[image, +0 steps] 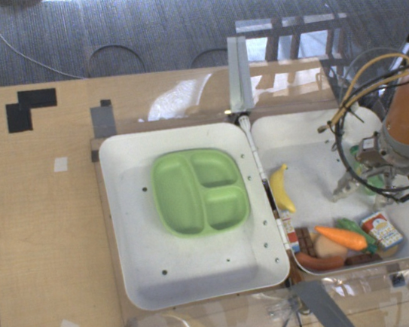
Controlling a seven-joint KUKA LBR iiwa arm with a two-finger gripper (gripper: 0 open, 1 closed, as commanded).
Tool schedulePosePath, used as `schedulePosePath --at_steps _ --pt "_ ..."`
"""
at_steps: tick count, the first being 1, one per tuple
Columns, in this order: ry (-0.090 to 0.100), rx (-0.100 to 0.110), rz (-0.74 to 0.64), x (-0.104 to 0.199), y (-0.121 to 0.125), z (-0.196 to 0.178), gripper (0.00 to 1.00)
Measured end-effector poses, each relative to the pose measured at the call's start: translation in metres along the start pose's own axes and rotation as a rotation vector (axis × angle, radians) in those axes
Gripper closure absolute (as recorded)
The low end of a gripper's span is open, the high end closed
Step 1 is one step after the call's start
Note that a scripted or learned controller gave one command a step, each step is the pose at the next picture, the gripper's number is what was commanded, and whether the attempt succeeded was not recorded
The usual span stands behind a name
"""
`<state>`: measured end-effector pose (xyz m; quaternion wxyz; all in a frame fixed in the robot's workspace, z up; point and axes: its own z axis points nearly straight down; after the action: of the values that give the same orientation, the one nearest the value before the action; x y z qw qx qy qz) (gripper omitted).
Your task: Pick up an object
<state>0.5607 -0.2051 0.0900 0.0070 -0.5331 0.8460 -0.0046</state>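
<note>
The claw (360, 183) hangs low over the right bin (307, 159), its metal parts tangled with cables, so whether it is wide or narrow I cannot tell. Nothing shows in its hold. The pickable things lie near it: the banana (281, 189) to its left by the bin wall, and just below it the carrot (340, 237), a green piece (348, 225), a small printed box (380, 229) and a brown sausage-like piece (322, 261), crowded in the bin's near corner. The banana, lying alone, looks the cleaner target; coming straight down across its narrow width should help. The corner pile invites glancing contacts. Far left, a green divided plate (197, 192) rests in the left bin (134, 230) on the counter (41, 244).
</note>
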Motion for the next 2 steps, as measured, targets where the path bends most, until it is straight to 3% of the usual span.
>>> schedulePosePath --at_steps 1,2 --pt "0.001 -0.003 -0.001 -0.03 -0.06 0.003 0.0" --pt "-0.007 0.006 0.003 -0.033 -0.063 -0.011 1.0"
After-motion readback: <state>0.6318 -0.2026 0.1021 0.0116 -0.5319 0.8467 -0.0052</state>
